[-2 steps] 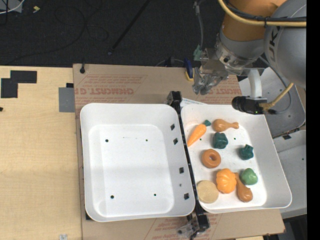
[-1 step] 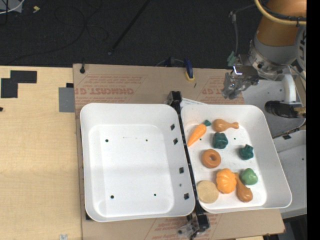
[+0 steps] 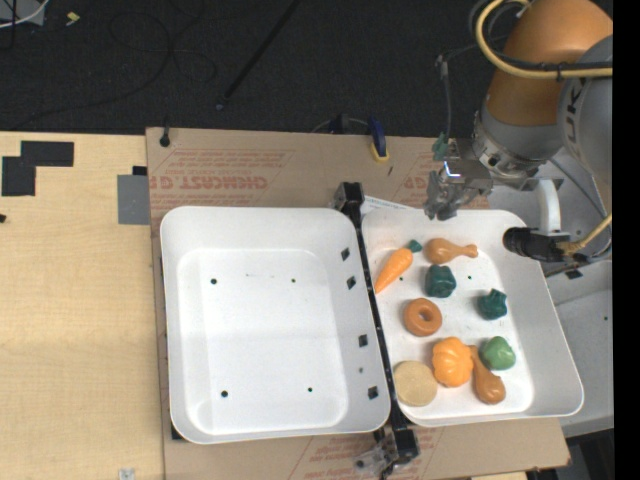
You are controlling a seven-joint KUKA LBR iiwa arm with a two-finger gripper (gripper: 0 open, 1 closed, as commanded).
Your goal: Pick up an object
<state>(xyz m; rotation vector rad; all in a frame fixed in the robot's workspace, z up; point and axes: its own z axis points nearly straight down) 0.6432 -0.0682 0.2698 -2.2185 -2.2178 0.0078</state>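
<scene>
The right bin (image 3: 555,368) holds several toy foods: an orange carrot (image 3: 393,269), a brown drumstick (image 3: 449,251), a dark teal piece (image 3: 440,282), a second teal piece (image 3: 491,305), a glazed doughnut (image 3: 423,317), an orange pumpkin (image 3: 452,361), a green vegetable (image 3: 497,352), a brown piece (image 3: 488,385) and a beige round bun (image 3: 414,383). My gripper (image 3: 442,208) hangs over the bin's far edge, just above and behind the drumstick. Nothing shows between its fingers.
The left bin (image 3: 260,318) lies beside the right one, parted by a black clamp strip (image 3: 362,298). Both rest on a cardboard sheet (image 3: 250,168) on the wooden bench. A black fitting (image 3: 530,242) juts over the right bin's far right rim.
</scene>
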